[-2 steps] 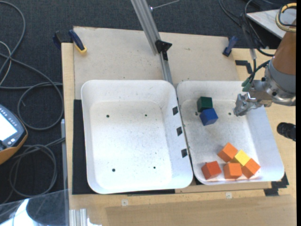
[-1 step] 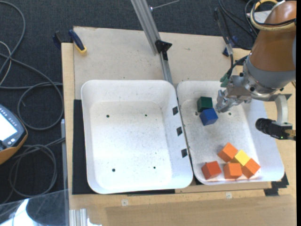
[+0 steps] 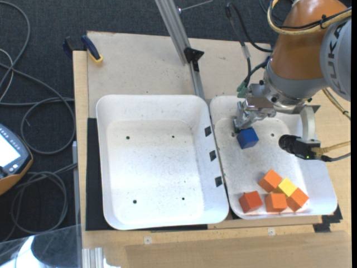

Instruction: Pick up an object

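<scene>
The claw (image 3: 244,121) hangs low in the right bin (image 3: 312,202), its tips touching the top of the blue cube (image 3: 247,138); whether they pinch it I cannot tell. Orange and yellow blocks (image 3: 277,192) lie well below-right.

Two shallow white plastic bins sit side by side on the flat wooden bench (image 3: 139,66). In the right bin (image 3: 318,177), the small blue cube (image 3: 247,138) lies near the far left corner, directly under the metal two-finger gripper (image 3: 244,123). A cluster of four orange cubes (image 3: 273,194) and one yellow cube (image 3: 288,187) sits by the near edge. The left bin (image 3: 150,161) adjoins it.
</scene>
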You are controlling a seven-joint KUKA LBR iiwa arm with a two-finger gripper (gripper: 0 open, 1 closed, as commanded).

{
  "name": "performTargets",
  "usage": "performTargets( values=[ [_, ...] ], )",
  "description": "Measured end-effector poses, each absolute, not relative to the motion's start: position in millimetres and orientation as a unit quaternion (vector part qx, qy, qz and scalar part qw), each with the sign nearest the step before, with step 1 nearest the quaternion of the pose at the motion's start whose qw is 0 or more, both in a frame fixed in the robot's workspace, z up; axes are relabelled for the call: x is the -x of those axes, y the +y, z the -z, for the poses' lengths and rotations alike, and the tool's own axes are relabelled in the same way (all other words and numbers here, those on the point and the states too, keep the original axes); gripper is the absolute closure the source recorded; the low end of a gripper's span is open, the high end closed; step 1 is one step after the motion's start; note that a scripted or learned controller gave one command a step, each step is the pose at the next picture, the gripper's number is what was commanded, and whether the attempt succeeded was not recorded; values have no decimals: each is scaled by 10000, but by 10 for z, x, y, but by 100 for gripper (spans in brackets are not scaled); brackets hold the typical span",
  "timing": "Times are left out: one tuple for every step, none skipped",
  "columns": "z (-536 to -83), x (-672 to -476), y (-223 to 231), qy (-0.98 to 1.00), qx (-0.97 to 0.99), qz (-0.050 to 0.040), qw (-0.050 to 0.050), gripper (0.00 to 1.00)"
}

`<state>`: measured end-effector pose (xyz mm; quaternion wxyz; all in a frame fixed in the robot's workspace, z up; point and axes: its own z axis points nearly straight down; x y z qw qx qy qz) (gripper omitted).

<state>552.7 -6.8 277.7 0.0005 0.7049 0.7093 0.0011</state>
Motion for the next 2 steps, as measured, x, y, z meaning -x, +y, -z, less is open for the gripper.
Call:
performTargets(
  values=[
    [-2632, -5574, 393, 7092, -7050, 5, -17, 100],
    [-2591, -5774, 848, 7093, -7049, -13, 0, 100]
  ],
)
